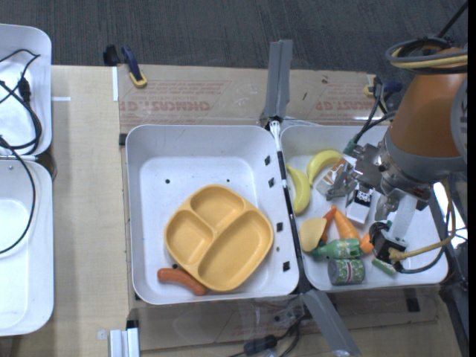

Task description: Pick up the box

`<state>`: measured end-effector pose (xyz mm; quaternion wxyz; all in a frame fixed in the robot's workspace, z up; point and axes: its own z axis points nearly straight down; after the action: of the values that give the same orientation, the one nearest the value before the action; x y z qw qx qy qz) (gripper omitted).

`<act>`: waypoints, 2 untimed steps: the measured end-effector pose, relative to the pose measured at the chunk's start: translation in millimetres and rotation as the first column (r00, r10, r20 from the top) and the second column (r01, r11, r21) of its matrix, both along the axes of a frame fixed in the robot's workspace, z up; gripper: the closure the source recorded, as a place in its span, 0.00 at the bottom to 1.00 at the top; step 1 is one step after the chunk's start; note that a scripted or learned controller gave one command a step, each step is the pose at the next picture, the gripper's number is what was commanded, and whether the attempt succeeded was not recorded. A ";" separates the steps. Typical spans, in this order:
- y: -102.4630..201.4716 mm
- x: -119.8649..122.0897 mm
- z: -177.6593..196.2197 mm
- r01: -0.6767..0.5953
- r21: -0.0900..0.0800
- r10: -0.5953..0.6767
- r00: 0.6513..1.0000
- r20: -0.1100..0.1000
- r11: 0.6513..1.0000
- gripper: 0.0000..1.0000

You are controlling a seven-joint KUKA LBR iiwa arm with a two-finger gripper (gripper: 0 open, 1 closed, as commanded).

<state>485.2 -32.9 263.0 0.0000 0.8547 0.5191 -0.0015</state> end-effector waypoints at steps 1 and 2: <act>-54.6 -9.1 -73.0 0.080 0.001 -0.080 0.997 -0.004 0.997 0.00; -47.1 36.1 -36.1 0.178 -0.001 -0.178 0.984 -0.002 0.984 0.00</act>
<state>521.3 -80.0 226.9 -0.0004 0.8977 0.4405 -0.0024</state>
